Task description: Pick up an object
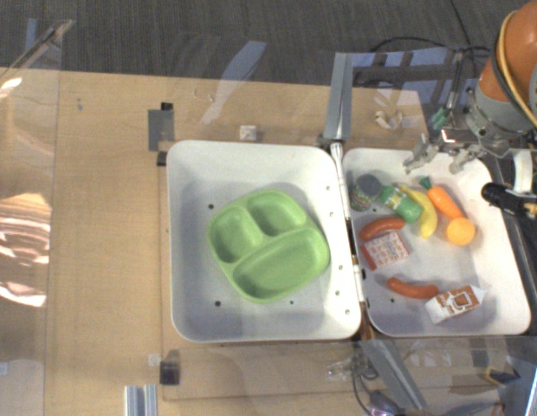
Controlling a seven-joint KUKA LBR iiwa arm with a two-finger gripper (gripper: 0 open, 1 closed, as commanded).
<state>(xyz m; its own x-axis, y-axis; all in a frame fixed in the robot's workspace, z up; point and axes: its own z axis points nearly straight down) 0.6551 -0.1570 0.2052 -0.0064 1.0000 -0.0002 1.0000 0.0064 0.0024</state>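
Gripper: the gripper (442, 152) was seen over the far edge of the right bin (502, 319), fingers spread apart, nothing between them.
Arm: a grey arm with an orange band (518, 46) was noted at the far right corner of the bench (95, 232).
Task items, appearance: small toy foods, all lying loose in the right bin.
Right bin, far half: a dark round-topped can (366, 189), a green bottle (394, 198), a yellow banana (422, 211), an orange carrot (443, 202) and an orange ball (460, 230) were recorded bunched together, just below the gripper.
Right bin, middle: a red sausage (381, 227) was found near the left wall, with a red-patterned square packet (386, 250) just beside it.
Right bin, near half: a second red sausage (412, 289) and a white carton (455, 303) were logged.
Left bin: the left bin (190, 310) held a green divided plate (267, 244), three compartments, set at its centre.
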